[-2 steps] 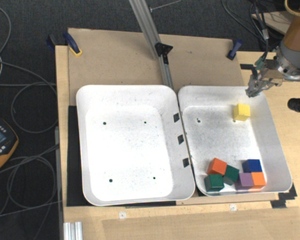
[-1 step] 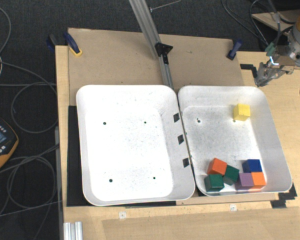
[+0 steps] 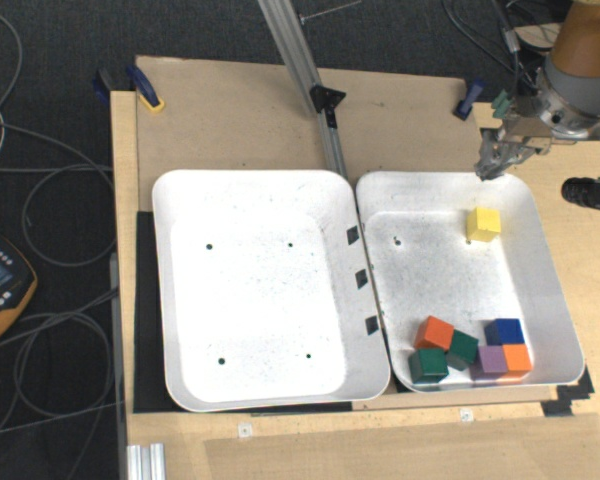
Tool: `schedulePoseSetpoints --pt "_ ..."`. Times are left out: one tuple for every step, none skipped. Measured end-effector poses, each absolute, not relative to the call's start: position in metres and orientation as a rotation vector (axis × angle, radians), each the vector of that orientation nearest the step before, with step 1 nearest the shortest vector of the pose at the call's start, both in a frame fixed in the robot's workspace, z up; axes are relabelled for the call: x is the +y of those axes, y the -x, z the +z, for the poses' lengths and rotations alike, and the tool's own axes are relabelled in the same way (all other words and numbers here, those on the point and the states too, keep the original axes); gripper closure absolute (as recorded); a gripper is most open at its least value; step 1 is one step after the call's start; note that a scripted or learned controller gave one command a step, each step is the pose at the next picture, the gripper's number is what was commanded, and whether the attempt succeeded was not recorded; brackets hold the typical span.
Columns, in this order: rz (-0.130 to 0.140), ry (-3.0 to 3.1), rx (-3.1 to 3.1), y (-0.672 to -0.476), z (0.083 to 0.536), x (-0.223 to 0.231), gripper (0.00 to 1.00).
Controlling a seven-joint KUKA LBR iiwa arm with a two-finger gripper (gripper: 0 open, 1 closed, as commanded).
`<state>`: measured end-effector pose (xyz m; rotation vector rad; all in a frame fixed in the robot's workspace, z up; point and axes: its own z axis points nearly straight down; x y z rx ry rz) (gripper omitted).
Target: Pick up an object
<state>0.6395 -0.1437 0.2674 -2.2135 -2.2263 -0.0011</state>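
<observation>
A yellow block (image 3: 483, 223) lies alone in the far part of the right bin (image 3: 540, 268). Several blocks cluster at that bin's near edge: an orange one (image 3: 437, 332), two dark green ones (image 3: 463, 348) (image 3: 428, 366), a blue one (image 3: 504, 331), a purple one (image 3: 492, 360) and a smaller orange one (image 3: 518, 359). My gripper (image 3: 492, 165) hangs above the right bin's far rim, just beyond the yellow block, fingers pointing down with nothing between them. The fingers look close together.
The left bin (image 3: 180, 208) lies beside the right one, with black clips (image 3: 361, 278) along the shared edge. A grey metal pole (image 3: 298, 58) slants across the back of the bench. Blue clamps (image 3: 145, 86) (image 3: 469, 96) sit at the bench's far corners.
</observation>
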Motion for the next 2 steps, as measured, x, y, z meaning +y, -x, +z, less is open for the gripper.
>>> schedulePoseSetpoints --pt "-0.001 2.213 -2.226 -0.631 0.268 -0.091 1.0" --pt "0.001 2.213 -2.224 -0.603 0.262 -0.047 1.0"
